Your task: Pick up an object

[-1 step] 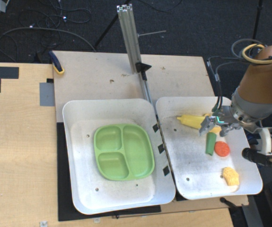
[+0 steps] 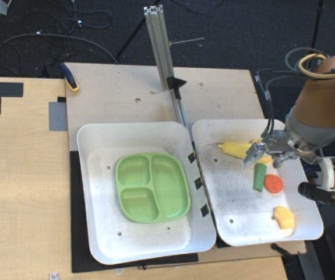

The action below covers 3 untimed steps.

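My gripper hangs over the right bin, in its upper right part, with its fingers spread open and nothing held between them. Just below it a small green cylinder lies on the bin floor, and a red round object touches its right side. A yellow banana-like object lies immediately left of the gripper. Near the bin's front right corner sits a yellow corn piece. The arm's orange band rises above the wrist.
The left bin holds a green divided plate. An upright metal post stands behind the bins. Black clips line the seam between the bins. A blue-and-yellow tool lies at the board's back left.
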Available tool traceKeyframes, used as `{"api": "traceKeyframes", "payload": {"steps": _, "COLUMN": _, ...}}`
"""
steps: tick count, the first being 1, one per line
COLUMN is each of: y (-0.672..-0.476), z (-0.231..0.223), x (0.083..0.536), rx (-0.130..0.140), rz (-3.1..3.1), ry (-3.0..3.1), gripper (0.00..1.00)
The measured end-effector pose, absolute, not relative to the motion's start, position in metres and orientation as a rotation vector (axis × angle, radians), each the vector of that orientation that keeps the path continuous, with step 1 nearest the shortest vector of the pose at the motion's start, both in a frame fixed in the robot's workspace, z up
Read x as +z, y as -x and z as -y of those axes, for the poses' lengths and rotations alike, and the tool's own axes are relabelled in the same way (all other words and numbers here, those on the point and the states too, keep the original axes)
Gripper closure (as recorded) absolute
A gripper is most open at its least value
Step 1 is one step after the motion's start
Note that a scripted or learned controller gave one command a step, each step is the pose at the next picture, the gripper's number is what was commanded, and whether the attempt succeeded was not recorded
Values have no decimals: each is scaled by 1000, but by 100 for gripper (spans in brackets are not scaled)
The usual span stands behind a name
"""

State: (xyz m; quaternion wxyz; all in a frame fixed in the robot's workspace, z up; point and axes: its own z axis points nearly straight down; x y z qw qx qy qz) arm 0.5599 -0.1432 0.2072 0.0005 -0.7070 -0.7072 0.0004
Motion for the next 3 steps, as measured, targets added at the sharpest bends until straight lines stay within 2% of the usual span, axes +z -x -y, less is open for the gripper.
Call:
{"api": "traceKeyframes", "payload": {"steps": 2, "y": -556, "z": 150, "x": 104, "rx": 6, "rz": 2217, "ry": 2218, "gripper": 0}}
{"api": "traceKeyframes", "payload": {"steps": 3, "y": -559, "z": 151, "x": 94, "rx": -5, "rz": 2223, "ry": 2222, "gripper": 0}}
